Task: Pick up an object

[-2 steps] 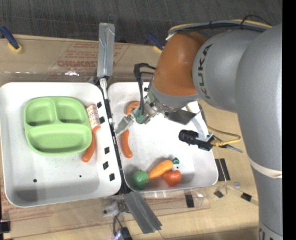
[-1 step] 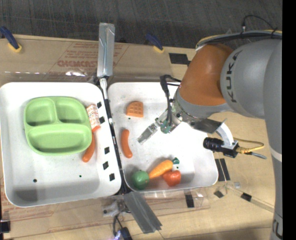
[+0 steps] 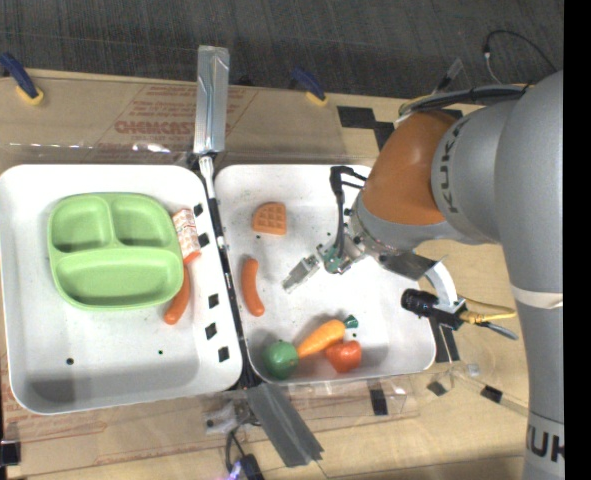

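Observation:
In the right bin [image 3: 395, 183] lie a tan waffle piece [image 3: 269, 218], an orange-red sausage [image 3: 251, 286], a green ball-shaped vegetable [image 3: 280, 357], a carrot [image 3: 322, 337] and a red tomato-like piece [image 3: 345, 356]. My gripper [image 3: 297, 273] hangs over the middle of this bin, just right of the sausage and below the waffle, its tip pointing down-left. Nothing shows held at its tip. The grey arm with its orange band [image 3: 405, 178] covers the bin's right part.
The left bin [image 3: 25, 368] holds a green divided plate [image 3: 115, 249], a small printed packet [image 3: 186, 231] and another orange sausage [image 3: 179, 301] by the plate's right edge. A metal divider [image 3: 211, 98] stands between the bins. Cardboard covers the bench.

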`<state>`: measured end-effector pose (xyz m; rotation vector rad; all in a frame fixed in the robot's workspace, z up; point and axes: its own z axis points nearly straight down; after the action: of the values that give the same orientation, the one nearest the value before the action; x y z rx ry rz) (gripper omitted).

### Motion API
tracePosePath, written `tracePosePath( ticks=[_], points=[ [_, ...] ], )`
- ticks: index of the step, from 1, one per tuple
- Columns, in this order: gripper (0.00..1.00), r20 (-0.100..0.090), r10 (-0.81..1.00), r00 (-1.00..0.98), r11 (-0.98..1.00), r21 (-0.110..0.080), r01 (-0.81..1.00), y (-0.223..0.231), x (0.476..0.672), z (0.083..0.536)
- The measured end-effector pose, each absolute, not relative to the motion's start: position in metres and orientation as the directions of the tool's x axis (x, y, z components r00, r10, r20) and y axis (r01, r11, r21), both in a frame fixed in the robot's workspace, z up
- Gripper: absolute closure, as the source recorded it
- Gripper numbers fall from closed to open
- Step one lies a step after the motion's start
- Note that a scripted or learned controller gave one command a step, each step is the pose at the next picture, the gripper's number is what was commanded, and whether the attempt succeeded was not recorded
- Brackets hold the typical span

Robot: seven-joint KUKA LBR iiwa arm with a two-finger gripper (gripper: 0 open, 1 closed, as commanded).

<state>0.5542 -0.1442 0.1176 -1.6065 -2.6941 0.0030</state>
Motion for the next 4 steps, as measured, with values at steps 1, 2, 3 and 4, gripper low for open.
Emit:
tracePosePath(
  ticks=[1, 2, 3, 4],
  points=[
    [1.0, 0.003, 0.877, -0.48, 0.48, -0.004, 0.877, -0.144, 0.555, 0.128],
    [1.0, 0.003, 0.934, -0.357, 0.357, -0.004, 0.934, -0.123, 0.546, 0.091],
    [1.0, 0.001, 0.944, -0.331, 0.331, 0.001, 0.944, -0.064, 0.544, 0.211],
    [0.0, 0.001, 0.944, -0.33, 0.33, -0.001, 0.944, -0.064, 0.544, 0.21]
  ],
)
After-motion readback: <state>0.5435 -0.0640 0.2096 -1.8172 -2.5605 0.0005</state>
